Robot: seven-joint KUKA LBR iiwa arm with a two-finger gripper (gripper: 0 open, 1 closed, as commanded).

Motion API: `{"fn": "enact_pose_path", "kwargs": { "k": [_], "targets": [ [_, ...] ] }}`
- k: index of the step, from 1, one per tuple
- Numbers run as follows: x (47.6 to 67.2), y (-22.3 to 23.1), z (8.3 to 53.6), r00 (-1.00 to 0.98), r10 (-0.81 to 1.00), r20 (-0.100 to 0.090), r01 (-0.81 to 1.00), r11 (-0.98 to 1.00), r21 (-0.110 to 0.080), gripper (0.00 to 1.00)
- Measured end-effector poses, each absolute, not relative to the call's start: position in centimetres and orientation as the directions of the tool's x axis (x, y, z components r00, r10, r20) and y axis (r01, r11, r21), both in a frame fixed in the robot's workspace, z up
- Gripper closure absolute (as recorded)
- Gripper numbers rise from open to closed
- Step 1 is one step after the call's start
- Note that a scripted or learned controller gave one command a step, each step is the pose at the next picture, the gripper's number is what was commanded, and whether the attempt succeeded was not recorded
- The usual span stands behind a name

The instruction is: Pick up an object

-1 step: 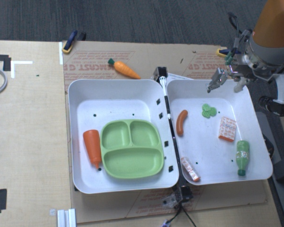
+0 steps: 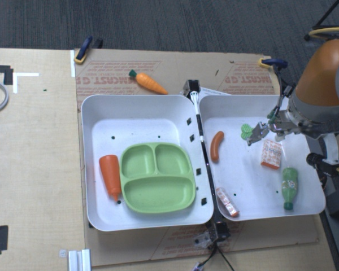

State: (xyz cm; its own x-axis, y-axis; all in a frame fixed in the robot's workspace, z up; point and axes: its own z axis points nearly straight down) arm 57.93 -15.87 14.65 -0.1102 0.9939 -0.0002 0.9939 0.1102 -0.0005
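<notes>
Note the gripper (image 2: 259,133), which reaches in from the right on the grey arm (image 2: 322,103) with its orange band and hangs over the upper part of the right bin (image 2: 254,208). You cannot tell how far it is open: its tip merges with a small green object (image 2: 247,131) lying just at its left end, and whether that object is gripped or merely touched is not clear at this resolution. Just below and to the right of the gripper you see a white and orange packet (image 2: 271,153), close to it but apart. Further down along the right side of the same bin lies a green bottle (image 2: 289,187), cap toward the near rim, well apart from the gripper. To the left of the gripper, near the divider between the bins, a sausage (image 2: 216,146) lies roughly upright in the view, and a pink wrapped bar (image 2: 226,201) rests in the near left corner of the right bin. In the left bin (image 2: 130,109) you find a green divided plate (image 2: 157,177) with an orange cylinder (image 2: 109,175) just beside its left edge. A toy carrot (image 2: 147,82) lies on the cardboard (image 2: 113,75) beyond the bins, outside both.
</notes>
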Motion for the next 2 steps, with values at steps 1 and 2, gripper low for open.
{"fn": "enact_pose_path", "kwargs": {
  "k": [1,2],
  "targets": [
    [52.8,-17.8,9.8,-0.355,0.935,-0.008,0.935,0.355,0.012,0.0],
    [53.0,-18.1,10.9,-0.35,0.937,-0.018,0.936,0.35,0.018,1.0]
  ]
}}
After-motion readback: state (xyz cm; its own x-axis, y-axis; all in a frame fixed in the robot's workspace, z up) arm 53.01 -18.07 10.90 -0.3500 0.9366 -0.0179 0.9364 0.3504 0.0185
